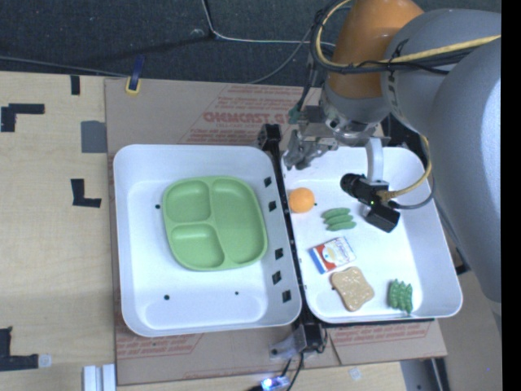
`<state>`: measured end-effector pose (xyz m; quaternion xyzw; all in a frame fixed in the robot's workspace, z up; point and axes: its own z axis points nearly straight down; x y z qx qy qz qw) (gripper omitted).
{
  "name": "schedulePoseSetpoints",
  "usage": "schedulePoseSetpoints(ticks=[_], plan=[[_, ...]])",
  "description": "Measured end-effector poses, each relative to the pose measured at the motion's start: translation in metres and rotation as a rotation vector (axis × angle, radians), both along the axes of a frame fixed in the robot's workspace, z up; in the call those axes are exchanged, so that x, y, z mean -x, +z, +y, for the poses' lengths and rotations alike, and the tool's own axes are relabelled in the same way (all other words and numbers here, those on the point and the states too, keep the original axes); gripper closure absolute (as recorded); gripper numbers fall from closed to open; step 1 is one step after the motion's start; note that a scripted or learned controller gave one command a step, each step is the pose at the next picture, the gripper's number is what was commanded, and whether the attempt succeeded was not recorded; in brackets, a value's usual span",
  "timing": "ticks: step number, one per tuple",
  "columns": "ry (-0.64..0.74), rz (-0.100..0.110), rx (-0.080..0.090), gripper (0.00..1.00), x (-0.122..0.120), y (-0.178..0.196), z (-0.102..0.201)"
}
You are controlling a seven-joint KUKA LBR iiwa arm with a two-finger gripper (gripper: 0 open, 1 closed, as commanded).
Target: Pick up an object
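Note:
In the right bin lie an orange ball, a green pea pod, a red, white and blue packet, a slice of toast and a green leafy piece. My gripper hangs over the bin's far left corner, just above and behind the orange ball. Nothing shows between its fingers. The grey arm with its orange band reaches in from the upper right.
The left bin holds a green divided plate. A black divider with clips runs between the two bins. A black camera module on a cable hangs over the right bin's middle. Cardboard lies under both bins.

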<state>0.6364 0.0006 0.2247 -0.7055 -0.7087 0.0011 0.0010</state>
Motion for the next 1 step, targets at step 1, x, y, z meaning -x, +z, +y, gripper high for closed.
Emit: schedulePoseSetpoints(ticks=[1], plan=[[0.003, -0.002, -0.001, 1.00, -0.0051, 0.0040, 0.0634]])
